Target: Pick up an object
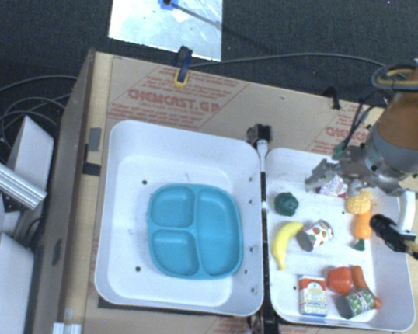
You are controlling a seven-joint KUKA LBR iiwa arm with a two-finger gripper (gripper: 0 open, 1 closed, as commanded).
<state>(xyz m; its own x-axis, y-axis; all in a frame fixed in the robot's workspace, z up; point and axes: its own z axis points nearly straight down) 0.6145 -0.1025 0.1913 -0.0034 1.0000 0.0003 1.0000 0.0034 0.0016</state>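
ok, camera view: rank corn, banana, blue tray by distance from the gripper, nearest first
From the gripper, at the back of the right bin:
1. corn, just beside it toward the arm's side.
2. banana, nearer the front, by the divider between the bins.
3. blue tray, over in the left bin.

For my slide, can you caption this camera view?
Robot claw hovers over toy food in the right bin; blue tray sits in the left bin.

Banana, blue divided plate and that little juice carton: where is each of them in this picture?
Banana [285, 243]: camera view, middle of its yellow curve, right bin.
Blue divided plate [195, 230]: camera view, on the ridge between its compartments, left bin.
Juice carton [313, 296]: camera view, middle of its front face, right bin.
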